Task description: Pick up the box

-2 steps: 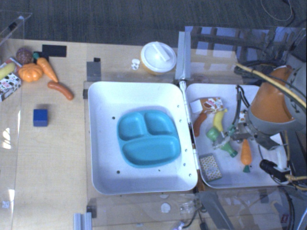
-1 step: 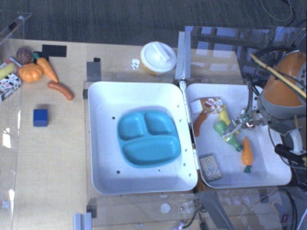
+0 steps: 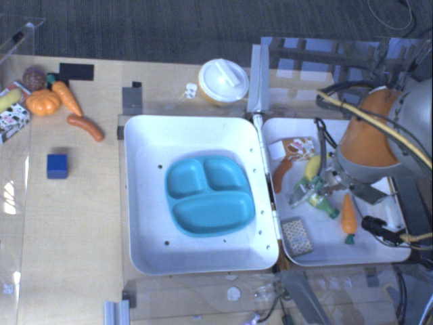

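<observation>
A grey arm with an orange band reached in from the right over the right-hand white bin (image 3: 399, 252). Its end effector (image 3: 316, 189) hung low near the bin's middle, among a crowd of small things: a yellow piece (image 3: 311, 166), a green piece (image 3: 325, 205) and an orange carrot (image 3: 348, 219) just beside it. How far it was open could not be told, and nothing could be made out in its grasp.

The box (image 3: 297, 236), small, flat and speckled, lay near the bin's front left corner, apart from the end effector. A brown-and-white packet (image 3: 292, 149) lay toward the back.

The left bin (image 3: 145, 242) held a blue divided tray (image 3: 210, 193). Toy food and a blue cube (image 3: 57, 166) sat on the worktop (image 3: 67, 249) further left.

The likely risk was closing on the clutter rather than the box. The box also lay flat beside the bin wall, so a finger might have struck the wall or slid off.
</observation>
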### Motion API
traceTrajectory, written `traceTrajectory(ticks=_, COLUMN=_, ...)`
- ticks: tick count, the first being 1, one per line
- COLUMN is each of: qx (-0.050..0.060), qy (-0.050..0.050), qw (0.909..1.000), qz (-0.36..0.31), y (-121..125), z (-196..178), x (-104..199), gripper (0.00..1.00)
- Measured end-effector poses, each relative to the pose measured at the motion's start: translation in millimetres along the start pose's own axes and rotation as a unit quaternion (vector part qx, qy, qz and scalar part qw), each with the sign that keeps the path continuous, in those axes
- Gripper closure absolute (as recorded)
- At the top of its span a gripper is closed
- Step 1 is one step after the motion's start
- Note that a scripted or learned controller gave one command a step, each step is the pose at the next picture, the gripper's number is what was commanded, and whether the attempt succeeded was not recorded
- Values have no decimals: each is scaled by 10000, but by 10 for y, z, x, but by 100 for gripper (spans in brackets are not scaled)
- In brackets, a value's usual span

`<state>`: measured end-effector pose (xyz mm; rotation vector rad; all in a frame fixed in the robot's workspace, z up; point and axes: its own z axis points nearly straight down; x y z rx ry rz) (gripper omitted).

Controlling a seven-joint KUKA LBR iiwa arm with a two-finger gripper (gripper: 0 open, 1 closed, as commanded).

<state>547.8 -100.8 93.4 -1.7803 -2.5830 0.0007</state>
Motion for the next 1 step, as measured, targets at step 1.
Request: traceTrajectory(ticks=1, qx=-17, qy=-18, qw=9857, qz=-1685, y=508, z=7, x=-299, gripper=0)
